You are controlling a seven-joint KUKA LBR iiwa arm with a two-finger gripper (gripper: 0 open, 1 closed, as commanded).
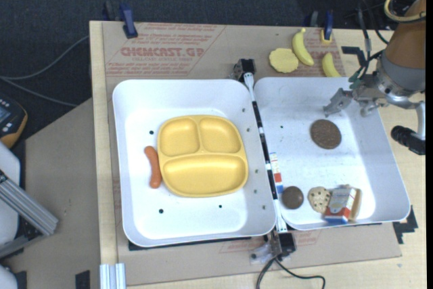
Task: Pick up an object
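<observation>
Two white bins sat side by side on the desk [101, 145]. The left bin [135, 213] held a yellow tray [201, 156] with a sausage [153, 166] just beside it at nine o'clock. The right bin [379, 166] held a brown disc [326, 134] near its middle and, along its six o'clock edge, a small brown round [293, 197], a cookie [318, 197] and a box [343, 203], the last three close together. The gripper [352, 102] hung over the right bin's twelve o'clock end; its fingers looked spread apart and held nothing. The disc lay nearest, toward seven o'clock from it and clear of its neighbours, so it seemed the likeliest target. To take it well, I judged, the arm should centre over the disc, drop straight, and close across its width; being flat, it could slip unless the tips reached the bin floor. Two bananas [302, 48] and a yellow slice [283, 60] lay on the desk beyond the bins.
</observation>
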